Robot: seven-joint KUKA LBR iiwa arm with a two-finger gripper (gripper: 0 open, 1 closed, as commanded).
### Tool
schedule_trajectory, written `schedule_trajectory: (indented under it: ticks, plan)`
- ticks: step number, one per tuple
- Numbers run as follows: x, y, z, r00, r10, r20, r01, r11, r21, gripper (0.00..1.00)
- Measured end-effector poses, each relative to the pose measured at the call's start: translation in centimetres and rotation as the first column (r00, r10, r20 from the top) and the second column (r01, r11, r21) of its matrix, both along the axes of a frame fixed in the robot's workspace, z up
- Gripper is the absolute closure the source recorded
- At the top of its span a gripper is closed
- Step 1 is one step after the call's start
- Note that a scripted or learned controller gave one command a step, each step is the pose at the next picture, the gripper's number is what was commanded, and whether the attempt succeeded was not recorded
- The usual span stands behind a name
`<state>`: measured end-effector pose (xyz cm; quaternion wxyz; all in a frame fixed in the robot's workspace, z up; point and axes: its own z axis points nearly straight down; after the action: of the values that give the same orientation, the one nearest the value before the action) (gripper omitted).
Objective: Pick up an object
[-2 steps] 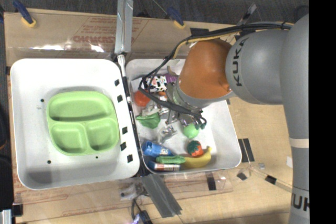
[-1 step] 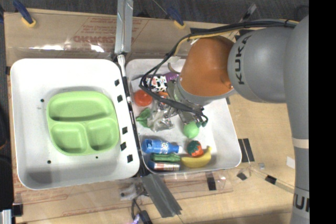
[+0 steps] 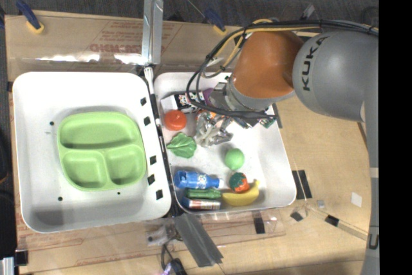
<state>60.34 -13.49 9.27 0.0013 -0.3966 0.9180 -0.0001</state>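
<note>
My gripper (image 3: 211, 131) hangs under the orange wrist band in the upper middle of the right bin (image 3: 283, 158). Its metal fingers point down among the toys, and the wrist hides how they stand. An orange-red tomato (image 3: 174, 119) lies just to its left and a green leafy piece (image 3: 182, 145) just below left. A green ball (image 3: 234, 157) sits to the lower right of the gripper. Nothing is visibly between the fingers.
Along the right bin's front lie a blue bottle (image 3: 193, 179), a banana (image 3: 243, 196), a small red and green fruit (image 3: 239, 181) and a dark tube (image 3: 201, 204). The left bin (image 3: 32, 158) holds a green divided plate (image 3: 101, 150). Black cables loop above the wrist.
</note>
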Motion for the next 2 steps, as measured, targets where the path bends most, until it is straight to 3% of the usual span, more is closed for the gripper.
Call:
schedule_trajectory:
  ticks: [1,2]
  plan:
    - [0.0,0.0,0.1,1.000,0.000,0.001,0.000,1.000,0.000,0.00]
    - [-4.5,1.6,-0.1,0.994,-0.112,-0.003,0.112,0.994,0.000,0.00]
